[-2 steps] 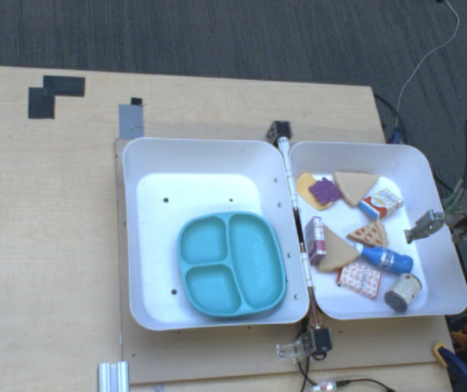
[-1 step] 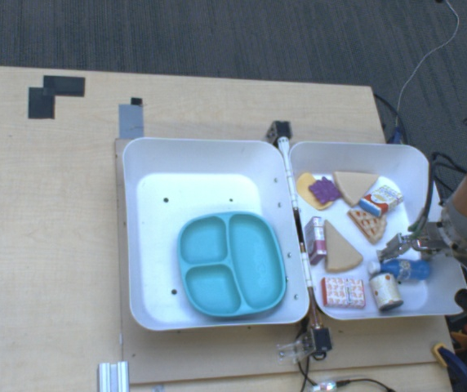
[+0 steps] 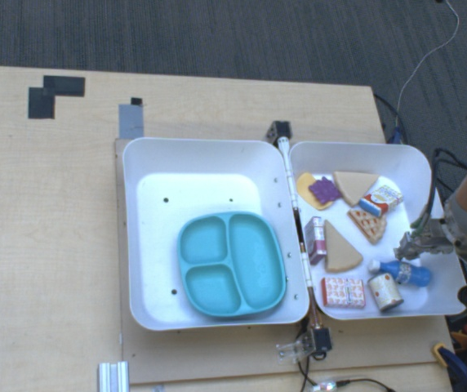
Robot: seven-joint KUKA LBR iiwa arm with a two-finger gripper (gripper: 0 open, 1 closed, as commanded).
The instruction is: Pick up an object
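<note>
The gripper (image 3: 413,245) hangs at the right bin's (image 3: 417,163) right edge just above a blue bottle (image 3: 405,273) lying near a small can (image 3: 384,291); whether anything is grasped cannot be told.

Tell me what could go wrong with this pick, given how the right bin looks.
The gripper sits at the right bin's edge just above the blue bottle, which lies on its side and could roll away. The small can lies right beside that bottle, so a descent might nudge or catch both. The bin wall is close, so the fingers may strike it.
</note>
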